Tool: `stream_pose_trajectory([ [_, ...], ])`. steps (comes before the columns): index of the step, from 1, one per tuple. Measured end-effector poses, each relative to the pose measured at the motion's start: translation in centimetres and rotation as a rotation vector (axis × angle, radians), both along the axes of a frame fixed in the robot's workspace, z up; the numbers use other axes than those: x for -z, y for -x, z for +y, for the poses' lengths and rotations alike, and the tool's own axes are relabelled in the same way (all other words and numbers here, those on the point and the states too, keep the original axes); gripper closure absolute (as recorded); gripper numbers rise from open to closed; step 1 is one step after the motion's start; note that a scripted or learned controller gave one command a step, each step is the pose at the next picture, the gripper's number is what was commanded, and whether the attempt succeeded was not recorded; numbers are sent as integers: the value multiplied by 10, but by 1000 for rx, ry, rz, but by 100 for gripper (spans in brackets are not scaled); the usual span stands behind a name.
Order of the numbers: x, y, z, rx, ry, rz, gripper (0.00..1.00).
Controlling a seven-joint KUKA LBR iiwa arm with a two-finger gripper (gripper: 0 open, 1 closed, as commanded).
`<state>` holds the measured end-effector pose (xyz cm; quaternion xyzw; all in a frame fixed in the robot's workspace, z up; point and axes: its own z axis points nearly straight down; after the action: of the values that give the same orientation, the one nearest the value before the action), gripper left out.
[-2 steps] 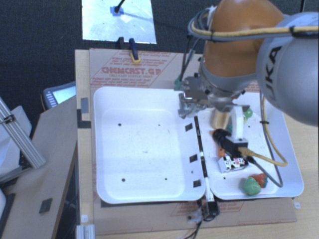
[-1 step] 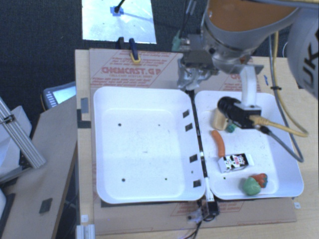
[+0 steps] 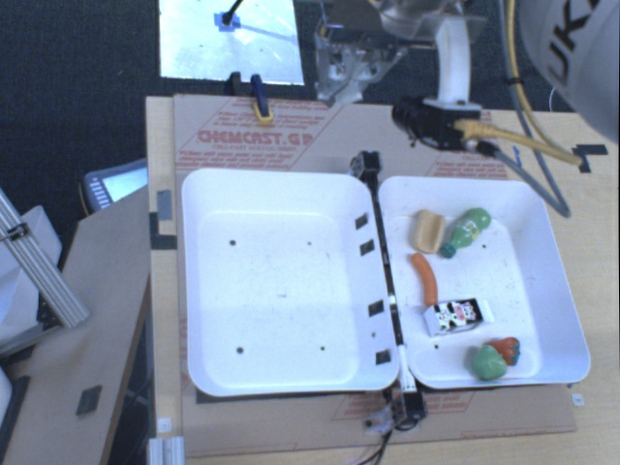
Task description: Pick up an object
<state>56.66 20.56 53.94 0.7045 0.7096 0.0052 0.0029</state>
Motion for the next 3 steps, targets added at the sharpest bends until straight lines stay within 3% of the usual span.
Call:
stream_pose_trajectory([
  [1, 5, -69, 28, 0, 2, 6, 100],
  [2, 4, -66, 27, 0, 2, 10, 0],
  [3, -7, -66, 27, -5, 1, 7, 100],
])
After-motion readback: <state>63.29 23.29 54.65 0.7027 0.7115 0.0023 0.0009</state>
